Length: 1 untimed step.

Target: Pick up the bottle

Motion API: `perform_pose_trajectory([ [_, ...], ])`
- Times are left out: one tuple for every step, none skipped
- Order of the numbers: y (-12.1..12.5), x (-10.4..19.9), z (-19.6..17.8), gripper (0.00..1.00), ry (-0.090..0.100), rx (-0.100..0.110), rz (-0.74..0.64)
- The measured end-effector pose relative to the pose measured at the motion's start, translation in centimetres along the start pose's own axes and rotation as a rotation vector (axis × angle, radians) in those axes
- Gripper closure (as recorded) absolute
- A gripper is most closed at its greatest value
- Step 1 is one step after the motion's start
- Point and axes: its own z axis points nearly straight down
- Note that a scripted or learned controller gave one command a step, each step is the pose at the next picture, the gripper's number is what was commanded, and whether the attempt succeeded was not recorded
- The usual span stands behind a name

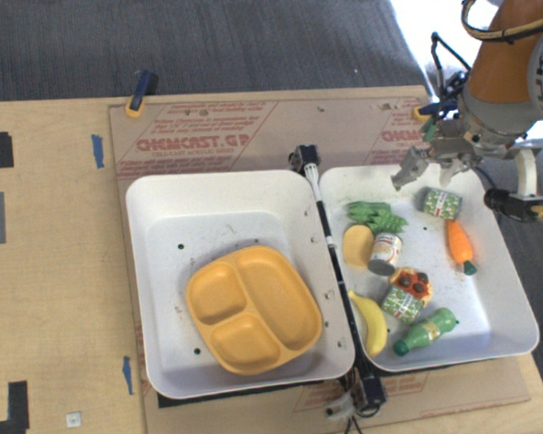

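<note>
Two white bins sit side by side on my counter, and the one I care about is the right bin. The bottle, green with a red label, lies on its side near that bin's near edge, its cap end pointing left toward the banana just beside it. It rests free on the bin floor, well apart from my claw.

My claw hangs over the far end of the right bin, and its fingers are spread wide with nothing between them. Just below it lies a small can with a green and red label, and the carrot lies nearer, by the bin's right wall. Leafy greens sit toward the middle divider, with a yellow lemon-like piece and a small jar tilted next to them. A patterned red and green carton lies between the jar and the bottle.

The left bin holds a yellow divided plate with three compartments, turned at an angle. A black clip sits at the far end of the seam between the bins, and a sheet of printed cardboard lies under both.
</note>
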Motion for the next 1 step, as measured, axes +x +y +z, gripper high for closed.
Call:
perform_pose_trajectory([
  [0.62, 3.21, 8.22, 0.00, 0.001, 0.002, 0.020],
])
